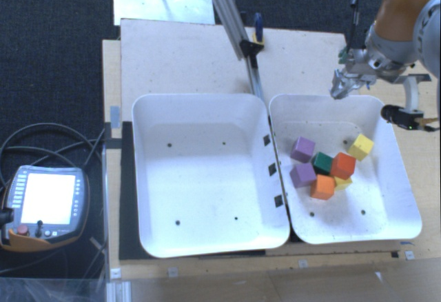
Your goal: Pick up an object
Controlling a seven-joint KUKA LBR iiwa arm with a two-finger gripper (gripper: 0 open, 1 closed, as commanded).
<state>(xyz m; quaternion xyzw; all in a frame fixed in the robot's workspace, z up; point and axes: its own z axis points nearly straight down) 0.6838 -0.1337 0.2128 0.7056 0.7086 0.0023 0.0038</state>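
A pale bench (186,63) is standing on dark carpet, bearing two white bins side by side, with a metal pole (224,1) slanting in from 12 o'clock and ending at a clamp between the bins. A teach pendant (45,207) with a lit screen is lying on the floor at 9 o'clock, its cables looping behind it. The left bin (151,121) is sitting just beside the right bin (393,214). In the right bin, blocks are clustering near the middle: two purple blocks (302,149), a green block (322,162), two orange blocks (343,165) and a yellow block (360,146), most of them touching. The gripper (340,90) is hanging over the far rim of the right bin, at 12 o'clock from the blocks and well apart from them, gripping nothing.
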